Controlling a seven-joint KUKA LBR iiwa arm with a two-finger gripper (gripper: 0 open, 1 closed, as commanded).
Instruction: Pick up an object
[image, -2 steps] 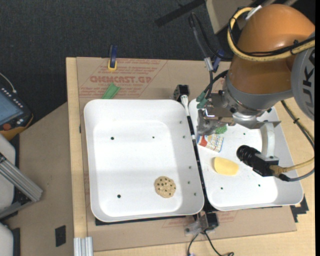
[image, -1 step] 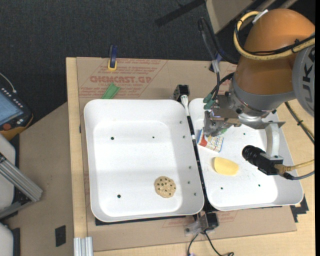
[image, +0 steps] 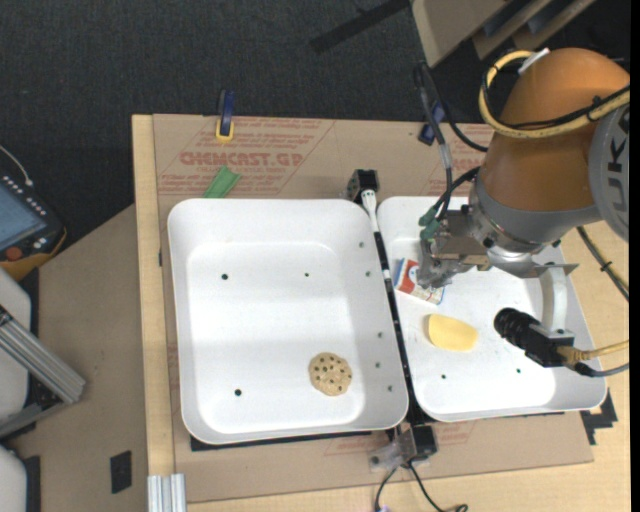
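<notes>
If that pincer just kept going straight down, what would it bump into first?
Most likely the small red, white and blue packet lying in the right bin: the pincer hangs at its edge, though depth is hard to judge.

Reaches in from the right, orange band (image: 555, 110) bulking large above the wrist (image: 500, 235). Wrist angled down and to the left, over the right half of the bench. Gripper (image: 432, 283) pointed downward, low, its tip near the surface. Finger spread hard to make out from above, perhaps narrow, with metal and cabling crowding the wrist.
</notes>
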